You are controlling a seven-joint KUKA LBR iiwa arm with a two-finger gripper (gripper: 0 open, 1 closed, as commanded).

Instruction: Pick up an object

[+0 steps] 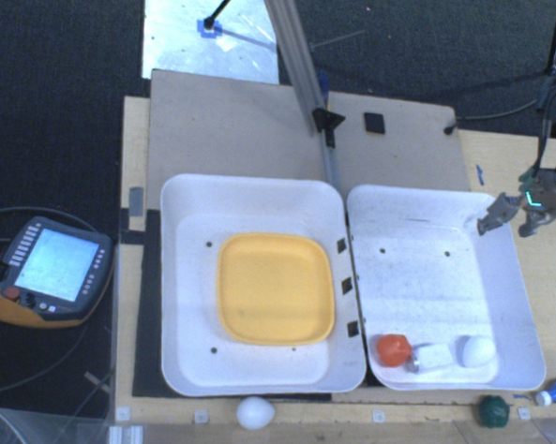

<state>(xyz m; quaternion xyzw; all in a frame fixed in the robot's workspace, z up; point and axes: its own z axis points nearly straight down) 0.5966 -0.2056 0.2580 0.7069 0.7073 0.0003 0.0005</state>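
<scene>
Two white bins sit side by side on a tan bench over dark carpet; left bin (177,257) holds a yellow plate (277,288), right bin (444,273) holds a red object (391,349), a small white piece (429,356) and a white ball (478,351) along its near edge. Teach pendant (45,271) lies far left. White egg-like thing (255,413) and dark green object (494,411) rest on the bench's near edge. Arm mostly cut off at right. Gripper (509,217) hangs over the right bin's far right corner, fingers spread, nothing between them.
</scene>
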